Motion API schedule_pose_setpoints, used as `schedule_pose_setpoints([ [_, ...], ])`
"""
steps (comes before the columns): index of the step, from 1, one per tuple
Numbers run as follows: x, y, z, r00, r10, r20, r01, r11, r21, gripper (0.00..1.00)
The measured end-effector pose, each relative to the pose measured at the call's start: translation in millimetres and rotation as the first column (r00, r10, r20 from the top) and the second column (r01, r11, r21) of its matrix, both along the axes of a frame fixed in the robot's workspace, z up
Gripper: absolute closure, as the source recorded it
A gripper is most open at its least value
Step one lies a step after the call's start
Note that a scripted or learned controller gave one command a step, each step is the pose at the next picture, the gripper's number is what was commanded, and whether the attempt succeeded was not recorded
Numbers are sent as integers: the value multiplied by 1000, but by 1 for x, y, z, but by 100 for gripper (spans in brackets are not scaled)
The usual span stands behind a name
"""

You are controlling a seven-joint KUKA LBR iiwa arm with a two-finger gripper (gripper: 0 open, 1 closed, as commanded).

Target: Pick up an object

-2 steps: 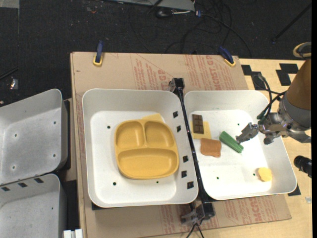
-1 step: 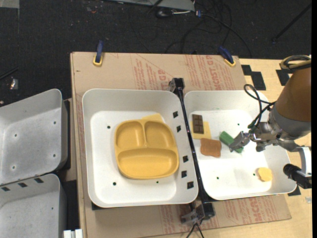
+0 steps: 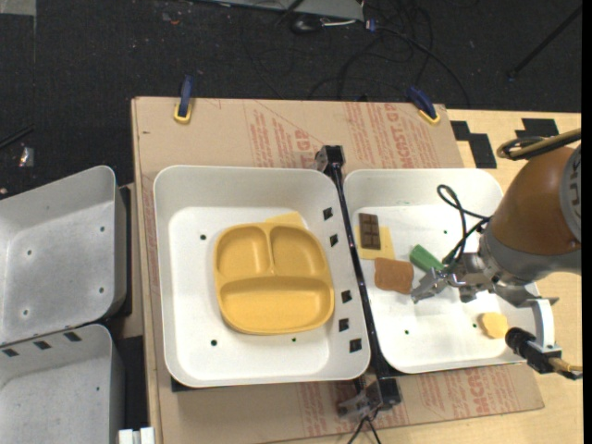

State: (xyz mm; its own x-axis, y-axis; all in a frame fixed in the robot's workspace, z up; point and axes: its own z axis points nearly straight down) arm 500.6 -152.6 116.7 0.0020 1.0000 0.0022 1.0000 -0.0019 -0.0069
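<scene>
The end effector (image 3: 428,288) is down in the right bin (image 3: 407,354), its metal tip just beside the brown piece (image 3: 393,275) and just under the green block (image 3: 426,257). Whether its fingers are spread or pressed together I cannot tell; the tip is small and blurred against the bin floor, and nothing can be seen pinched between them.

Three candidates crowd that spot: the brown piece, the green block touching or nearly touching the tip, and a card (image 3: 372,235) with a dark grid nearer the worktop's far edge. A small yellow lump (image 3: 492,325) lies apart, toward the near right corner of the bin.

The likely failure is a grasp that lands between things. With the tip at the seam of the brown piece and the green block, closing could nudge both aside and catch neither, or clip an edge that slips out on the lift. The brown piece looks flat and low, so fingers may skate over it. The dark cable (image 3: 460,213) looping over the bin near the wrist could snag as the arm rises.

The left bin (image 3: 176,248) holds a yellow divided tray (image 3: 274,280), well apart from the arm.
</scene>
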Motion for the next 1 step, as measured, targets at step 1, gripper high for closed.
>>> schedule_pose_setpoints([
  [1,0,1,-26,1000,0,4,0,1000,-1,0],
])
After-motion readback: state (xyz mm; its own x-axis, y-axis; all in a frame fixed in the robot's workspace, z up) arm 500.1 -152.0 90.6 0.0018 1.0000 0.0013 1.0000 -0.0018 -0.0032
